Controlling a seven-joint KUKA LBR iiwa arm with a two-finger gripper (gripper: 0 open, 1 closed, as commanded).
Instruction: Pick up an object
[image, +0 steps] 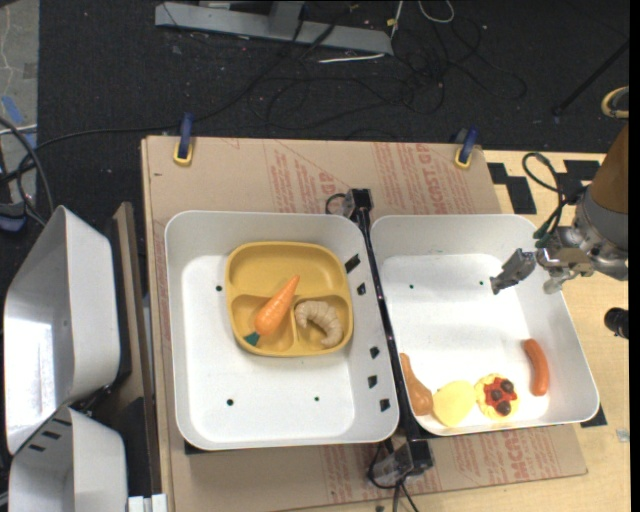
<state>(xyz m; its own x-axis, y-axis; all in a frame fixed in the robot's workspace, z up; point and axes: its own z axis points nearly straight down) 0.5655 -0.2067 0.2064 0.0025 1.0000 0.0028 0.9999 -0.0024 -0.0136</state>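
My hand (532, 268) hangs over the right bin (450, 290), fingers spread wide, pinching nothing. A sausage (539, 366) lies near the bin's right wall. In the left bin (195, 300), a yellow plate (250, 270) holds a carrot (277, 305).

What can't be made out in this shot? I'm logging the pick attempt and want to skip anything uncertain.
- Gripper, camera view: small and dark over the right bin; open or shut can't be told.
- Arm: cut off by the picture's right edge.
- Brown piece: lies against the bin's left wall, too small to identify.
- Yellow and red items at the front wall: touching, details too small.
- Pale curled item in the yellow tray: blurred.
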